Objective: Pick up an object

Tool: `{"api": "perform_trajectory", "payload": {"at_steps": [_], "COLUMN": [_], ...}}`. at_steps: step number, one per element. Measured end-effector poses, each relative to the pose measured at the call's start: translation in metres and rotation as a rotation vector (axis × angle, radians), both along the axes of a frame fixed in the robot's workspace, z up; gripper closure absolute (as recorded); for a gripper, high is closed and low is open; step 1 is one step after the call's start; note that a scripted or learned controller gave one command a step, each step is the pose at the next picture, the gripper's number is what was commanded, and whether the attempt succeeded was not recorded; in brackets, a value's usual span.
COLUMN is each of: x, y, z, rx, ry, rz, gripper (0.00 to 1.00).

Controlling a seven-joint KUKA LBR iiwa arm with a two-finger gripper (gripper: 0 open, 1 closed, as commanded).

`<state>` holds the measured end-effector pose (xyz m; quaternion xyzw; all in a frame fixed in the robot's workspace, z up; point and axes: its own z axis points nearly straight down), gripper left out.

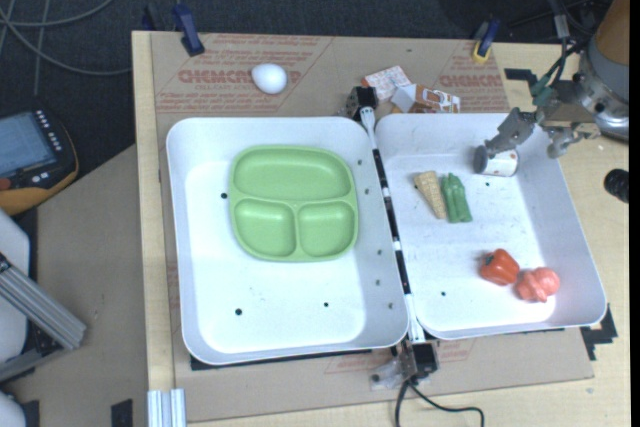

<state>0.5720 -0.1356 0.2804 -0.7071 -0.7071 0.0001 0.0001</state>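
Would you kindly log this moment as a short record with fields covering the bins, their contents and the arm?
left bin: shallow white bin holding a light green three-compartment plastic tray
right bin: shallow white bin holding four small items
centre of right bin: beige cone-shaped piece beside a green pod-shaped piece
near-right corner of right bin: red pepper-like toy next to a pink lumpy toy
pincer: at the right bin's far side, by a small white object
outside the bins: white egg-shaped object on the board
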Motion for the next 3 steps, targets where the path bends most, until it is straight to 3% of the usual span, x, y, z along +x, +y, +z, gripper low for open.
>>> {"api": "perform_trajectory", "payload": {"at_steps": [1, 2, 3], "x": [0.052, 0.042, 0.044], "y": [-0.010, 0.003, 0.002], "z": [-0.116, -0.197, -0.186], "rx": [0.001, 0.001, 0.000], "ry": [0.003, 0.003, -0.002], "rz": [0.000, 0.000, -0.001], "gripper": [0.00, 0.00, 1.00]}}
